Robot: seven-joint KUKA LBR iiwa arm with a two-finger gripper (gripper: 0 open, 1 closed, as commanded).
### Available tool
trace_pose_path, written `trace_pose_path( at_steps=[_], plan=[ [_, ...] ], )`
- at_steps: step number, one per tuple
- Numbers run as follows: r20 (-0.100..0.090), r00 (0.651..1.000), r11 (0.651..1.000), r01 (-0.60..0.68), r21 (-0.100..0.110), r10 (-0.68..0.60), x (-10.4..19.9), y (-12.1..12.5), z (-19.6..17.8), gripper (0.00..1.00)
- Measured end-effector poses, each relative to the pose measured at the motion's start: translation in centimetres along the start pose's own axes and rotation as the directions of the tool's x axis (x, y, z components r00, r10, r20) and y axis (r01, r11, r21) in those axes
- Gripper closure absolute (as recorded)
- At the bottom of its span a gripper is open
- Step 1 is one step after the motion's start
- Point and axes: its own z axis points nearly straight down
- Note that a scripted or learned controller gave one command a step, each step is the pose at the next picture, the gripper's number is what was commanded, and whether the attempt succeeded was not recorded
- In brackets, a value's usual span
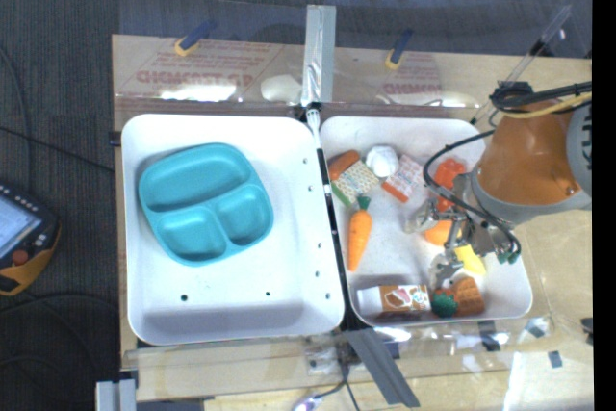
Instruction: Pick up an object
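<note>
We read this as the descent-to-grasp step; nothing is lifted yet. The grey arm with the orange band (527, 164) reaches in over the right edge of the right-hand shallow white bin (385, 128); its two-finger metal gripper (452, 250) is down among the toys near that bin's front right corner.

Gripper state: we cannot tell; the tip is a tangle of metal against clutter, and nothing is visibly held.

Likely target is the small yellow block (469, 258) just beside the gripper tip, with a small orange round piece (437, 232) touching or nearly so on the other side; which of the two it is lined up on we cannot say.

Other contents of the right bin:
- orange plastic carrot with a green top (357, 237), mid-bin toward the left wall
- brown rectangular packet (402, 298) along the front wall
- white ball (382, 160) near the back wall

The left-hand white bin (154, 308) holds a turquoise three-compartment tray (205, 202).

Next move, in our judgement: close on one item only, then lift straight up; the neighbours are tight, so a double pick or a glancing miss is the risk.
</note>
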Motion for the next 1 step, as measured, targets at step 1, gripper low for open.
trace_pose_path(
  at_steps=[1],
  plan=[
    [-0.003, 1.000, 1.000, -0.009, -0.001, 0.009, -0.10, -0.04, 0.05, 0.00]
  ],
)
